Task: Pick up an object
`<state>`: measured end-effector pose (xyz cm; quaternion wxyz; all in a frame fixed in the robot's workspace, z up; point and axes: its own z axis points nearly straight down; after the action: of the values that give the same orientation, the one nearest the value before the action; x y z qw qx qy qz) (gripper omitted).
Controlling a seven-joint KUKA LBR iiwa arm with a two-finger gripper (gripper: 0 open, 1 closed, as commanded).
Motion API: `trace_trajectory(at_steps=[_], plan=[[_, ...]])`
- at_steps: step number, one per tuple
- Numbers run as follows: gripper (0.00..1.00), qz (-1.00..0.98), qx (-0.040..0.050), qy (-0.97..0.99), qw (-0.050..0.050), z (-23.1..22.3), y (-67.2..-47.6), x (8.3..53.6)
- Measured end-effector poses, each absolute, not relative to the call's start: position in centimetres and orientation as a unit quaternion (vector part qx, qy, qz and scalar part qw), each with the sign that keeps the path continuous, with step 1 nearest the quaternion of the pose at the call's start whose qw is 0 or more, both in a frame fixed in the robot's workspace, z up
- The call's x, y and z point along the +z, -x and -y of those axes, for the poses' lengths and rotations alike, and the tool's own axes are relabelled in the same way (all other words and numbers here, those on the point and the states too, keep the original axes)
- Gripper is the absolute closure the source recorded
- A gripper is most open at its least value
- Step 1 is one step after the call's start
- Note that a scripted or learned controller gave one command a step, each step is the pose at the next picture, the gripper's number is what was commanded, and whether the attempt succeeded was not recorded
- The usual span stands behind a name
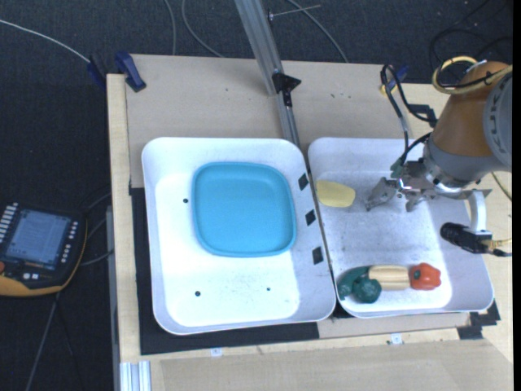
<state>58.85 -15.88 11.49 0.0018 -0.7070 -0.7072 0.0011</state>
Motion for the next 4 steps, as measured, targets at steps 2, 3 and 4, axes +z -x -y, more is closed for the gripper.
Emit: trace_trajectory(at_steps=[2, 3, 4], plan=[[1.00, 0.707, -0.0006, 0.707, -0.001, 15.9, -58.9, 10.6], [1.00, 0.707, -0.0012, 0.707, -0.002, 15.5, -58.4, 15.2], [1.00, 0.707, -0.0019, 0.707, -0.003, 15.5, -58.6, 21.5]])
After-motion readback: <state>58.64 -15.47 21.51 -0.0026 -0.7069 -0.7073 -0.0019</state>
